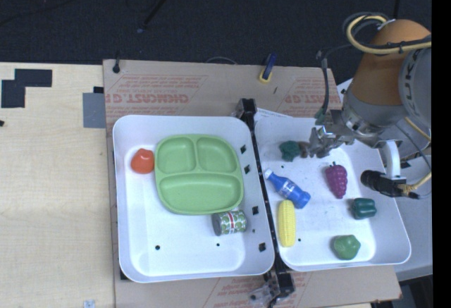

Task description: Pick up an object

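Camera view, from above at a slant: table (pixel 49 180) of pale wood bearing two shallow white bins side by side on a cardboard sheet (pixel 183 91).

Left bin (pixel 134 243): a green divided plate (pixel 198 174) with three compartments lies at its middle. An orange cup-like piece (pixel 142 161) sits just beside the plate's left edge. A small tin with a green label (pixel 230 222) lies on its side just below the plate's lower right corner.

Right bin (pixel 391 243): a dark green piece (pixel 289 151) lies near the upper left, a blue bottle (pixel 288 189) tilted below it, a yellow corn cob (pixel 286 223) upright along the left wall, purple grapes (pixel 337 179) near the middle, a dark green pepper (pixel 363 208) to their right, and a lighter green pepper (pixel 346 247) near the lower edge.

Arm (pixel 384 81), grey with an orange band, reaches in from the right. Its pincer (pixel 318 142) stands over the upper part of the right bin, just beside the dark green piece and above the grapes; whether it is released or clenched cannot be told, and nothing is seen in its grasp.
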{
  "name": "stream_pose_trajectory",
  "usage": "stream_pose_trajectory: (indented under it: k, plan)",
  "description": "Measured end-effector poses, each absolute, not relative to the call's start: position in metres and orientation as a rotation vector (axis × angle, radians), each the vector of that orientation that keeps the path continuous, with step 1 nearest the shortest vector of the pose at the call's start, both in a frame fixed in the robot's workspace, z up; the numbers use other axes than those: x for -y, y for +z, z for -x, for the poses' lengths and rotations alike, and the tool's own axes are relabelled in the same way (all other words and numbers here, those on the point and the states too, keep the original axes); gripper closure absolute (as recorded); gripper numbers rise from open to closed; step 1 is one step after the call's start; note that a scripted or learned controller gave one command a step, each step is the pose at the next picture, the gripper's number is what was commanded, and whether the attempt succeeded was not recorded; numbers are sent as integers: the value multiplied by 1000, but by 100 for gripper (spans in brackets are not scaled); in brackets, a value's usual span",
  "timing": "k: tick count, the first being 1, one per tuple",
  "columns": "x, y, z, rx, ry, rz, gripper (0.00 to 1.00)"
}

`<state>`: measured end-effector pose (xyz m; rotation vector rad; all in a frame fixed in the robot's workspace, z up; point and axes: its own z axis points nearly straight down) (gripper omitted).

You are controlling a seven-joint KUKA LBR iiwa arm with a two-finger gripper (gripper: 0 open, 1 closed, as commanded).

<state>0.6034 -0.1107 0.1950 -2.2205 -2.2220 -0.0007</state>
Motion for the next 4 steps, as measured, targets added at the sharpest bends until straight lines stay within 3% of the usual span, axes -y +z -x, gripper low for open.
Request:
stream_pose_trajectory:
  k: [1,4]
  plan:
    - [112,230,-604,2223,-2,2221,100]
    - [48,233,-489,2213,6,2221,100]
